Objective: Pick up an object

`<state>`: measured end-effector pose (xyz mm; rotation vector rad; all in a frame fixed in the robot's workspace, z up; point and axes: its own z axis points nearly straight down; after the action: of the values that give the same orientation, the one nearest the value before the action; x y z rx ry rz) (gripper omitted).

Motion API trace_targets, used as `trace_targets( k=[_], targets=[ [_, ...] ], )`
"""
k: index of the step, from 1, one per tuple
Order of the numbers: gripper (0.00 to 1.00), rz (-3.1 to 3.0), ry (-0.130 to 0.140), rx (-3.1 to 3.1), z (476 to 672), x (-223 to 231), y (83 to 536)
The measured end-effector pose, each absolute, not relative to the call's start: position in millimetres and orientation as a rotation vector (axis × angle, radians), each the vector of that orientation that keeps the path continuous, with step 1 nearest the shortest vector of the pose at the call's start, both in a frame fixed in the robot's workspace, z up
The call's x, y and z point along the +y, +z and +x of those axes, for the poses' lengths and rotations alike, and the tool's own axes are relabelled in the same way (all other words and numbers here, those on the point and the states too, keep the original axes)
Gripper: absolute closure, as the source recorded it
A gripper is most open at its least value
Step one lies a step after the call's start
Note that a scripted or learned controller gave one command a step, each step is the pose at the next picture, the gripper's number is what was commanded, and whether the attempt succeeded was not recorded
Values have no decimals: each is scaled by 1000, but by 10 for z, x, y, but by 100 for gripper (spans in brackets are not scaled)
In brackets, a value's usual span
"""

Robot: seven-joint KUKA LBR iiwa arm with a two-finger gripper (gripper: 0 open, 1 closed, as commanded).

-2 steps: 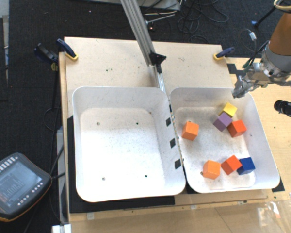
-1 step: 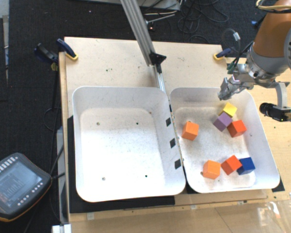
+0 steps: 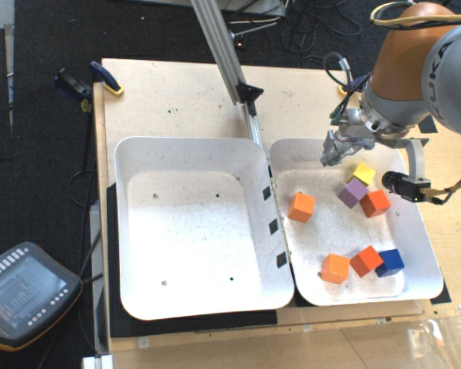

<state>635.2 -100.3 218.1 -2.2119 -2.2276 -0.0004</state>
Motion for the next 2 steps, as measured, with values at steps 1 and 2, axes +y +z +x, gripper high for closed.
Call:
trace_targets(
  k=[1, 2],
  targets=[
    [100, -2211, 1, -2227, 6101, -498, 2154],
    [100, -2210, -1, -2228, 5921, 80, 2108]
  ],
)
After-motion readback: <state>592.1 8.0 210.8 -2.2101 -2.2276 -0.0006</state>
